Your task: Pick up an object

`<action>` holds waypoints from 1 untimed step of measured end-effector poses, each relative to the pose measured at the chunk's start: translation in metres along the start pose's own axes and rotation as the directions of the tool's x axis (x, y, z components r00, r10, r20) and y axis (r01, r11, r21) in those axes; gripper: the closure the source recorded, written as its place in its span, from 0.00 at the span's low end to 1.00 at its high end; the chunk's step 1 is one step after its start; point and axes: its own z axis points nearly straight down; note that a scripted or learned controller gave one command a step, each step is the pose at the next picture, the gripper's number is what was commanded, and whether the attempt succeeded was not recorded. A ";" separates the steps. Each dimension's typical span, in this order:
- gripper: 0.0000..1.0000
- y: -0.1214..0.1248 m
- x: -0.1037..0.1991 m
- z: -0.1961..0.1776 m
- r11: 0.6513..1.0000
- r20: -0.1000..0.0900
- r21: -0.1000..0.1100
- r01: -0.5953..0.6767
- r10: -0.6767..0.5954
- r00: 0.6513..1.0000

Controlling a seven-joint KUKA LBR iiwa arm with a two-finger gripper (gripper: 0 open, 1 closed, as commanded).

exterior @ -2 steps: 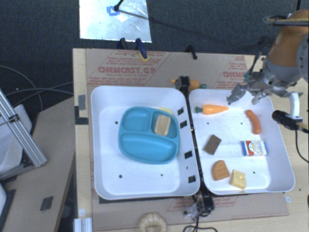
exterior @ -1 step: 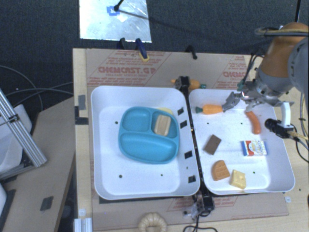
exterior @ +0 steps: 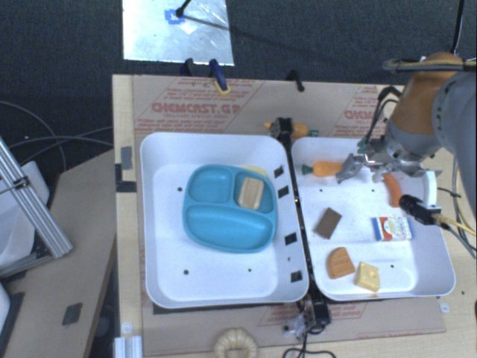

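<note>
Two shallow white bins sit side by side on the bench [exterior: 246,99], whose board carries red lettering. Around them are a blue clamp [exterior: 218,74] at the bench's far edge and a shiny square sheet [exterior: 177,19] on the dark floor beyond. A yellow-and-orange toy [exterior: 298,131] lies just outside the bins, at the far end of the divider between them. A pale coil of rope [exterior: 235,343] lies at the near edge. The grey arm [exterior: 447,118] comes in over the far right corner of the right bin, above an orange stick [exterior: 392,188] on the bin floor.

The left bin [exterior: 168,267] holds a blue compartment plate [exterior: 223,226] with a tan block [exterior: 250,193] in its far right compartment. A yellowish piece [exterior: 257,171] peeks out behind the plate's far rim, too hidden to name.

The right bin [exterior: 425,271] holds six things, all lying apart from one another. Besides the orange stick, there is a brown square tile [exterior: 328,222] near the divider. Toward the near wall are an orange-brown toast-shaped piece [exterior: 340,262] and a pale yellow wedge [exterior: 367,277]. A small blue, white and red box [exterior: 392,228] lies at the right, and what looks like a toy carrot [exterior: 325,168] lies in the far left part.

The end effector [exterior: 349,170] hangs low over the far part of the right bin. The toy carrot lies on the bin floor just to its left, its right end at the end effector's tip. Whether they touch is unclear, and I cannot tell whether the end effector is open or closed.
</note>
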 end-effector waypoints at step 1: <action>0.00 0.001 0.001 0.024 1.000 0.000 -0.002 0.001 -0.001 1.000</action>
